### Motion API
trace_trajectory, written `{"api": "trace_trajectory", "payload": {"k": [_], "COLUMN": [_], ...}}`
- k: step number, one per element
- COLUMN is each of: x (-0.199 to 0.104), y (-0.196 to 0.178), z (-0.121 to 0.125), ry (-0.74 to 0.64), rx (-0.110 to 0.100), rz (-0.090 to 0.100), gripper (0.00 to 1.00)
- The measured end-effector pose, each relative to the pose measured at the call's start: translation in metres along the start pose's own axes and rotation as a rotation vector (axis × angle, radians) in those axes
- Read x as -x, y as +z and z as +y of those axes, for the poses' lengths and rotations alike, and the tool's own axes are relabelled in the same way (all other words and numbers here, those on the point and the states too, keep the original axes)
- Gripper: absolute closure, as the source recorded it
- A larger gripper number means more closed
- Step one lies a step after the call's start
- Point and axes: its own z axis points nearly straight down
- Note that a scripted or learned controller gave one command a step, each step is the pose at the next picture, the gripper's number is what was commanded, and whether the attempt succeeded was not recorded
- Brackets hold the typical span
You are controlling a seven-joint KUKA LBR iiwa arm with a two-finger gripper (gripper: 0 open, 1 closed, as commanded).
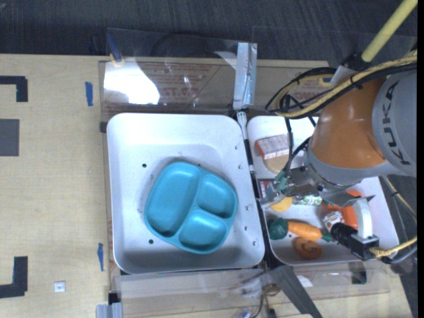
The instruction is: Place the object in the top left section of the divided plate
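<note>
Blue divided plate point(191, 206) sits in the left bin point(126, 177). The hand point(286, 185) hovers over right-bin clutter like the carrot point(306, 230); can't tell its state. Risk: grabbing 2 items.

The plate point(191, 207) is light blue with rounded corners and three sections, lying flat and turned at a slant in the middle of the left bin point(126, 177).
</note>
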Motion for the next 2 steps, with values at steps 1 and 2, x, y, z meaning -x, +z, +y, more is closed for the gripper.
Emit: {"api": "trace_trajectory", "payload": {"k": [1, 2], "x": [-0.0251, -0.025], "y": [0.0271, 0.027], "z": [0.0027, 0.0027], "ry": [0.355, 0.355], "rx": [-0.006, -0.005], "rz": [0.0, 0.0], "gripper": [1.0, 0.0]}}
